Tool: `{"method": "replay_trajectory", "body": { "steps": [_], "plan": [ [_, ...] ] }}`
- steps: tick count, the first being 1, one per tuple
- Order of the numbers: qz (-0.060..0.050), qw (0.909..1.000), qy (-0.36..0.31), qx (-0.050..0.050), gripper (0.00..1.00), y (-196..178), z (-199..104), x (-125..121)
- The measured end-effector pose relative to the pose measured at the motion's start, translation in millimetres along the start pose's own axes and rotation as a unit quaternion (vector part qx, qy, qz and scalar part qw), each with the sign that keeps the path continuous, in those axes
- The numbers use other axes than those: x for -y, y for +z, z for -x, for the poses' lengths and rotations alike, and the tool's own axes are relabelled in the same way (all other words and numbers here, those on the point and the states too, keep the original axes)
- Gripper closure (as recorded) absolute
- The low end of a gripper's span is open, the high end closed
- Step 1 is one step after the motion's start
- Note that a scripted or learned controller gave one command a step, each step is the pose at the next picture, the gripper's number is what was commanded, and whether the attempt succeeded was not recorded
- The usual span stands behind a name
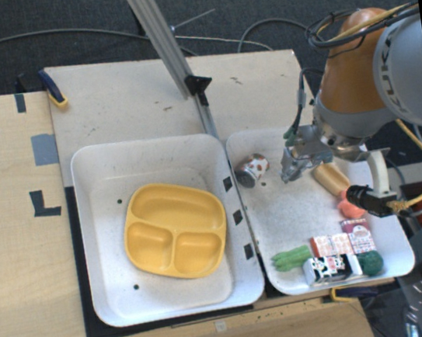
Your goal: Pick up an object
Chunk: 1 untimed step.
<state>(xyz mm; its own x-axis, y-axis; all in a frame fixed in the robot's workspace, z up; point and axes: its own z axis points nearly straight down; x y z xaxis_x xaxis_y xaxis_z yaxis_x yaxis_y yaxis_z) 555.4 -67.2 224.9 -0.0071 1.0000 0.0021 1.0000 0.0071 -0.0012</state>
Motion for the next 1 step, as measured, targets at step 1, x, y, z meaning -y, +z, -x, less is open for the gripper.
{"method": "replay_trajectory", "body": {
  "steps": [1],
  "plan": [
    [0.0,1.0,0.0,0.0,1.0,-2.0,-49.1,-2.8]
  ]
}}
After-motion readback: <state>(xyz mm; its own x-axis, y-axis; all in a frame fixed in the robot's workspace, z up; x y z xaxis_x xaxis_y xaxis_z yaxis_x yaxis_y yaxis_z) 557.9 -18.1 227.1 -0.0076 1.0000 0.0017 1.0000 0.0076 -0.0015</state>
